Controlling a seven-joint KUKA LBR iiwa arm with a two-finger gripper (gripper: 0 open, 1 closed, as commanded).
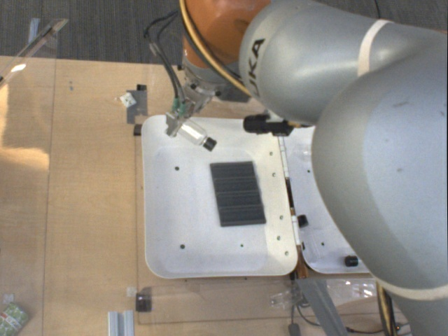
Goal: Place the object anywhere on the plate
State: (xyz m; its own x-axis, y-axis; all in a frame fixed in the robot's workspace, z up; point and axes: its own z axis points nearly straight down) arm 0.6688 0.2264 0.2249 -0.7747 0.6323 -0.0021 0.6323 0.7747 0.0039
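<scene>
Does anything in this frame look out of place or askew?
Nothing looks spilled or damaged. The dark ridged plate lies slightly askew in the left bin. A small clear bottle hangs tilted at the gripper, above the bin's far corner.

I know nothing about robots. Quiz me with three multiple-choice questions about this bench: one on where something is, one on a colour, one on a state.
1. Where does the dark ribbed plate lie?
A. in the left bin
B. on the floor
C. on the bare bench

2. What colour is the band above the arm's wrist?
A. blue
B. orange
C. green

3. How does the small clear bottle sit?
A. centred on the plate
B. off the plate, near the bin's upper left corner
C. outside both bins

Answers: 1 A, white bin floor surrounds it; 2 B, plainly orange; 3 B, white floor separates them.
</scene>
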